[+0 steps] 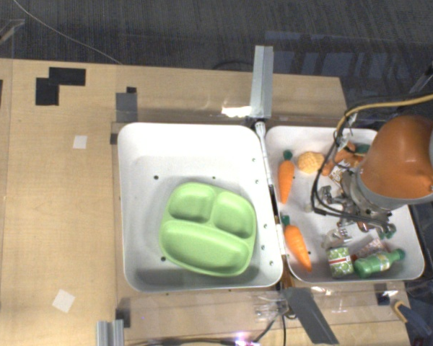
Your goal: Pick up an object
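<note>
While the gripper [353,225] hangs low over the right bin [416,265], finger state unclear. Two carrots [286,181] [298,246] line its left wall, one green bottle [377,264] sits at the front edge. One green divided plate [208,228] is in the left bin [141,164], open room around it.

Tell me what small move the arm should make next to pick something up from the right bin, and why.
Probably a short straight descent. The end effector hangs in the right bin just above the green bottle and small green box, with nothing seen between its fingers. The two carrots lie farther left, so the nearer items look easiest.
</note>
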`<state>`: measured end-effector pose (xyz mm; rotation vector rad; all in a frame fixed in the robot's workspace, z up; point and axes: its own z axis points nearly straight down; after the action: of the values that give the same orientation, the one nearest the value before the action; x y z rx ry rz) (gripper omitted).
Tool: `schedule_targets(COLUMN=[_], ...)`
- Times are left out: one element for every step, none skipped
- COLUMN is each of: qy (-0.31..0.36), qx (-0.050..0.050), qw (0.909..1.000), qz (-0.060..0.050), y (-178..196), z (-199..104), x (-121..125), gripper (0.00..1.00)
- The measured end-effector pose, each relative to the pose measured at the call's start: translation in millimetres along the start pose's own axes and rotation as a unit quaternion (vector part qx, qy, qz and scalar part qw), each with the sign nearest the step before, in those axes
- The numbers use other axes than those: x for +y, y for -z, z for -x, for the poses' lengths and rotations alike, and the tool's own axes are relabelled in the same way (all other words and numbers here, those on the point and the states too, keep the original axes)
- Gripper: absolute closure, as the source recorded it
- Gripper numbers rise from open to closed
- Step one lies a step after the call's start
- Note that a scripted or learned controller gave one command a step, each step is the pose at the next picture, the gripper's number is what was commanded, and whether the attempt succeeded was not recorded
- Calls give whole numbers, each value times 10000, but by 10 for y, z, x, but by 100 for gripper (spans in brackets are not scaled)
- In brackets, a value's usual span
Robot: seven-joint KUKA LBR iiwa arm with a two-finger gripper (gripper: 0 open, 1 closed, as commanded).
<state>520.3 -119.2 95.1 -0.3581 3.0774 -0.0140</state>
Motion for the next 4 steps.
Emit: schedule_targets(qy=[-419, -116, -265, -366], qx=[142, 141, 149, 107], qw=[9990, 9998, 9995, 9993], qz=[41, 42, 50, 30], y=[-117, -117, -60, -30], z=[1117, 1292, 381, 25], x=[-591, -727, -111, 233], gripper=[0, 0, 0, 0])
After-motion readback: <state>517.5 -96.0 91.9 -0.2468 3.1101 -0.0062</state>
